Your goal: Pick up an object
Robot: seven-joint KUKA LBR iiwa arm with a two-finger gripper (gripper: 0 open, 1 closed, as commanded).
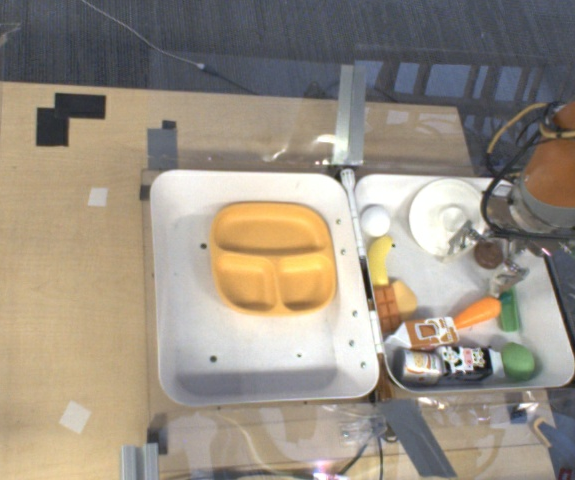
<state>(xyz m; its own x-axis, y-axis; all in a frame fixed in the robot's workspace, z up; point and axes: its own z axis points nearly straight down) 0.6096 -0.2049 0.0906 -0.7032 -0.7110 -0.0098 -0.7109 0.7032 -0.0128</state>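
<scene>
The arm (567,173) is cut off at the right edge. Its tool (487,248) hangs over the right bin (557,368), blurred beside a white plate (437,213); its grip cannot be told.

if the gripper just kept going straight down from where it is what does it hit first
Probably the small brown round object just below the two-finger gripper, in the right white bin beside the white plate; depth is hard to judge from above.

The grey arm (565,183) with its orange band reaches in from the right edge of the camera view, black cables looping over its wrist. Its metallic two-finger gripper (489,253) points down and leftward, hanging low at the arm's left end.
</scene>
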